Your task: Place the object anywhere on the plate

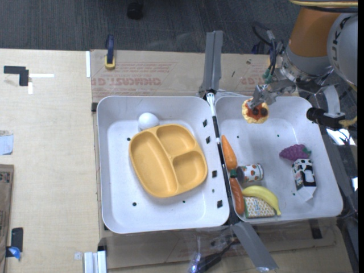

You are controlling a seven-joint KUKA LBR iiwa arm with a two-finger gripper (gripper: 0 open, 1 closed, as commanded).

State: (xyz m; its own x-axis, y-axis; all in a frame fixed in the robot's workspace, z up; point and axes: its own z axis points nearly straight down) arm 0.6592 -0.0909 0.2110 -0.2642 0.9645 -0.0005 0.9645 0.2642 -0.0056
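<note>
Over the right bin (318, 152), the fingers (260, 97) pinch a small yellow-and-red toy (255, 112), lifted clear.

- plate (168, 159): yellow-orange
- ball (148, 120): white
- carrot (229, 152): orange
- grapes (293, 151): purple
- banana (261, 195): yellow
- carton (305, 175): black-and-white patches
- bins (114, 169): white

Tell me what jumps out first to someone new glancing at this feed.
The yellow divided plate in the left bin, a white ball at its far edge. Next, the tool over the right bin's far side, right at a small yellow-and-red toy. A carrot, banana and purple grapes lie nearer.
</note>
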